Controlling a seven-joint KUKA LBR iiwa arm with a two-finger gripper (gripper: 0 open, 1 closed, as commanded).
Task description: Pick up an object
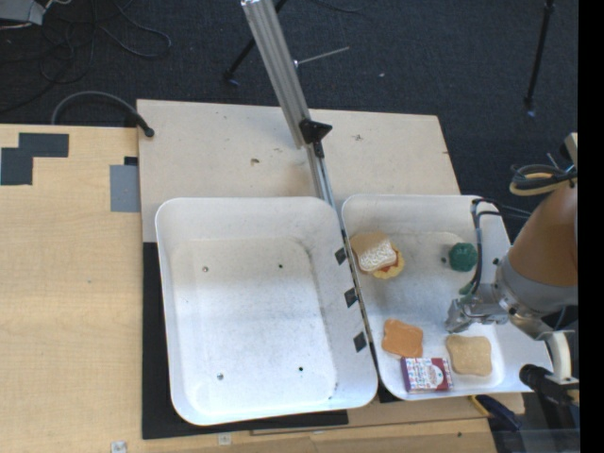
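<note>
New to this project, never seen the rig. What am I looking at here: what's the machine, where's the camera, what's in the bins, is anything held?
One fixed camera looks down at a slant on two shallow white bins. The grey arm reaching in from the right is a KUKA iiwa; its gripper sits low in the right bin. That bin holds a sandwich-like piece, a green object, an orange slice, a toast slice and a small printed packet. I can't see anything between the fingers.

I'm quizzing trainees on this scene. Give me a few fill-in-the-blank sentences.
1. All the objects lie in the ____ bin.
2. The green ball lies near that bin's ____ wall.
3. The claw hangs just above the ____ slice.
4. The orange piece lies left of the ____.

Answers: right; far; bread; claw
</note>
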